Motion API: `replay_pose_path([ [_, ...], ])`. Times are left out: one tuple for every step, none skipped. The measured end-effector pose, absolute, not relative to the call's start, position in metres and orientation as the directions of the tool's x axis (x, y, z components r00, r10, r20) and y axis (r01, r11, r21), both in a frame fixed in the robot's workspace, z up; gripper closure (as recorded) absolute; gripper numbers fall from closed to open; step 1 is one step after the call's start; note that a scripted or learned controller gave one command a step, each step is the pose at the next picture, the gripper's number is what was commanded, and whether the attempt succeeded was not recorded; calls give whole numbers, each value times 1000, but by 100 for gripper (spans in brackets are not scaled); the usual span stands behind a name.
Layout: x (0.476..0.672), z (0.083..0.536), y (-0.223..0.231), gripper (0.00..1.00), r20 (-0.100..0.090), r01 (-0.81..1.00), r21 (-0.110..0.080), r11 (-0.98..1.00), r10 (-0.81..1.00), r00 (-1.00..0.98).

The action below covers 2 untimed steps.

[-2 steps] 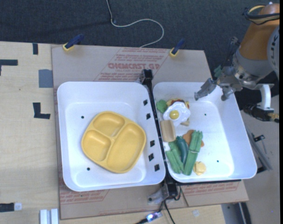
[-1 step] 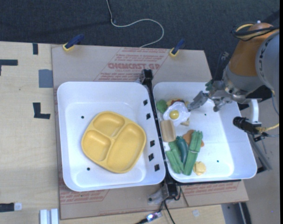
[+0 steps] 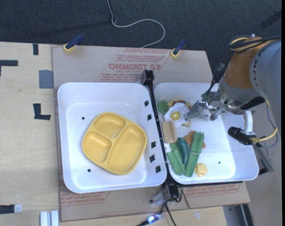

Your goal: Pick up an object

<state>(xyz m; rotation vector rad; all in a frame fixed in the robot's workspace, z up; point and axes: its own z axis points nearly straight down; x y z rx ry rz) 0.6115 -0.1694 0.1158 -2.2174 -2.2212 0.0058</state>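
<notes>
Toy foods (image 3: 185, 142) lie clustered in the right bin's (image 3: 236, 166) left half: green pods, fried egg.

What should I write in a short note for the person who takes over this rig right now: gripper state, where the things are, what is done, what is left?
Gripper: low in the right bin, near the fried egg toy; nothing visibly held, and I cannot tell whether it is open or shut.
Things: the egg, a tan block and green vegetable pieces lie along the right bin's left side. The yellow divided plate sits in the left bin.
Done: the arm has reached the toys.
Left: grasp one object and lift it.
</notes>
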Motion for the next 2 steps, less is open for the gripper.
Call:
replay_pose_path([
  [611, 87, -168, 0, 6, 1000, -12, 5, 1000, -5],
  [612, 99, -166, 100, 9, 1000, -10, 7, 1000, -7],
])
